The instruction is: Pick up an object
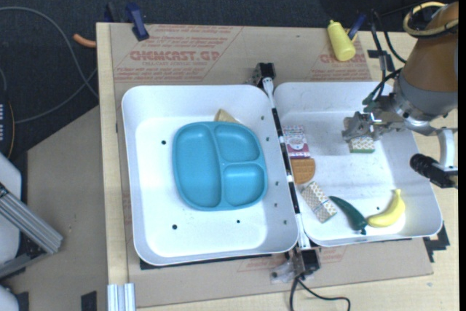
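The tool [358, 129] hangs directly over a small block [362, 146].

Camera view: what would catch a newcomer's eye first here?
A big blue divided plate fills the middle of the left bin. A yellow banana lies in the right bin's near corner. The arm's gripper hangs over a small item at that bin's far side.

bench board [175, 54] | red print | "CHEMCAST GP", repeated, partly legible
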Controlling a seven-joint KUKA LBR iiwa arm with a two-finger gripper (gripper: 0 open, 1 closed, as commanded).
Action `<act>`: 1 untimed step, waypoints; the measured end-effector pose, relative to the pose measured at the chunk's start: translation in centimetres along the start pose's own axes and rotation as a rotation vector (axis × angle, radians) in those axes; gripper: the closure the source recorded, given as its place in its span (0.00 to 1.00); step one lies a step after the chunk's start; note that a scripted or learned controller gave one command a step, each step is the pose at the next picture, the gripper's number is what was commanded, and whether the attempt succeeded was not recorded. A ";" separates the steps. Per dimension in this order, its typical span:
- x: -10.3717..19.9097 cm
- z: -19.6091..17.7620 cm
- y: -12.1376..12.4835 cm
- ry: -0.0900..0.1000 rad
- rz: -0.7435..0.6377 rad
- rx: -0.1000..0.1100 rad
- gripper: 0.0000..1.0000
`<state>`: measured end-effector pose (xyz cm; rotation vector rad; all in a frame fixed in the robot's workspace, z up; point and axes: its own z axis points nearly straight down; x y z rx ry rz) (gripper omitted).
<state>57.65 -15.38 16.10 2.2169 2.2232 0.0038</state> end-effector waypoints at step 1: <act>8.2 -2.4 1.2 0.000 0.002 0.001 1.00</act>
